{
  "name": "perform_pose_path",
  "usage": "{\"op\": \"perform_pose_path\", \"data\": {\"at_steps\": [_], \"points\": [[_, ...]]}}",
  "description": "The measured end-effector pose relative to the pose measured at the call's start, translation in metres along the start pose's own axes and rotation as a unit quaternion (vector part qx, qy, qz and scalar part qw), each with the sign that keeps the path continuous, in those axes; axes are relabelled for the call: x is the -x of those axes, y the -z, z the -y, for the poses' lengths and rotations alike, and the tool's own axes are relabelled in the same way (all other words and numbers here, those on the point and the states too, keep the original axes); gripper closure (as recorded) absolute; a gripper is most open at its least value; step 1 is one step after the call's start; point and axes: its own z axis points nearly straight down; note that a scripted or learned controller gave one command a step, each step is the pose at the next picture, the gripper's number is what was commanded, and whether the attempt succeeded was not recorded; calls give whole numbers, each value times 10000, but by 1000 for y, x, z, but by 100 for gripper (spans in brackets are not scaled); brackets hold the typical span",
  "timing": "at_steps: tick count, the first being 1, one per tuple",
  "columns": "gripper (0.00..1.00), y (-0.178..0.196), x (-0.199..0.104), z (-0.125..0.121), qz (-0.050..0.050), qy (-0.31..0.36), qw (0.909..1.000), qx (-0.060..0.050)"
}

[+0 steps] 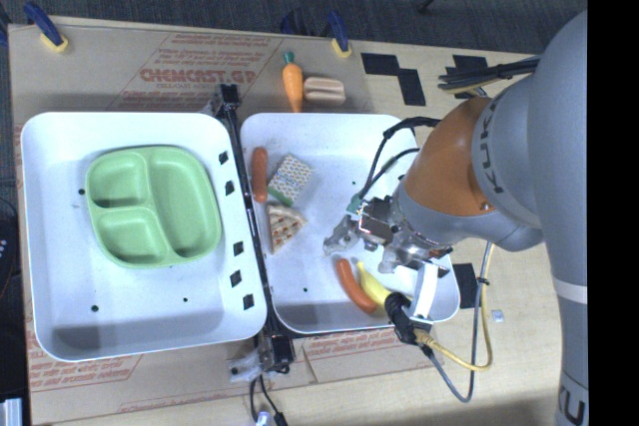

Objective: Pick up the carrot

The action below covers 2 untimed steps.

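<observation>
Cardboard-covered bench (pixel 180 65) with two white bins. The one carrot (pixel 291 85) lies out on the bench, just past the far edge of the right bin (pixel 329 127), beside a tan bun (pixel 324 91), well apart from the gripper (pixel 344 236) down near that bin's near-right corner. One green plate (pixel 153 205) in the left bin (pixel 40 214). Can't tell if the gripper's open or closed

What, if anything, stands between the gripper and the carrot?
The gripper is low in the right bin; the carrot lies outside, beyond the far rim, beside a small wooden block. That rim lies between them; nothing else visible does.
</observation>
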Motion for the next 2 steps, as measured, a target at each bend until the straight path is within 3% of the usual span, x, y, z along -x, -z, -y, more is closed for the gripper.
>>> {"op": "perform_pose_path", "data": {"at_steps": [1,2], "points": [[0,-36,-23,-32,2,-1045,9945,11],[0,101,-66,-17,-2,-593,9982,21]]}}
